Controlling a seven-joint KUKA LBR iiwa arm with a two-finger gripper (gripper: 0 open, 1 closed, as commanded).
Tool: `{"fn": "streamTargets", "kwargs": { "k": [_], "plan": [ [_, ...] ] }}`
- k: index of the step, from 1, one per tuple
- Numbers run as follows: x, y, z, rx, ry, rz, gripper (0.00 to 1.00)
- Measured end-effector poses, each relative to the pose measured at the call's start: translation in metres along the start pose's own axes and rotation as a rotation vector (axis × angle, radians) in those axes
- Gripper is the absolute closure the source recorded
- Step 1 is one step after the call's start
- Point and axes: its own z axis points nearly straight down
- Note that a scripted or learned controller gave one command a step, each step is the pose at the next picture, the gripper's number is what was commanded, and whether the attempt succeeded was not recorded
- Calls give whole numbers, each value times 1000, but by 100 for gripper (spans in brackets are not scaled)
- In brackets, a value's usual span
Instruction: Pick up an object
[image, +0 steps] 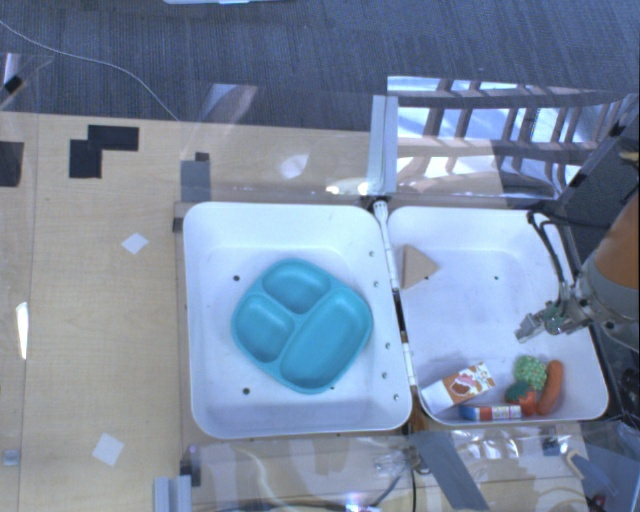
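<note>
My gripper (540, 323) hangs over the right side of the right bin (470, 262), just above the objects in its near right corner. Nothing shows between its fingers. Below it lie a green broccoli-like toy (531, 372), an orange carrot-shaped piece (551, 386), a small red and white carton (468, 382) and a marker-like stick (494, 411). A tan triangular piece (416, 266) rests near the bin's far left wall.
The left bin (215, 250) holds a teal divided plate (302, 324) in its middle. A metal rail frame (500, 125) stands behind the right bin. The arm enters from the right edge over the right bin's rim.
</note>
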Motion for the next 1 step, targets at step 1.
{"fn": "streamTargets", "kwargs": {
  "k": [1],
  "plan": [
    [0,0,0,0,0,0,0]
  ]
}}
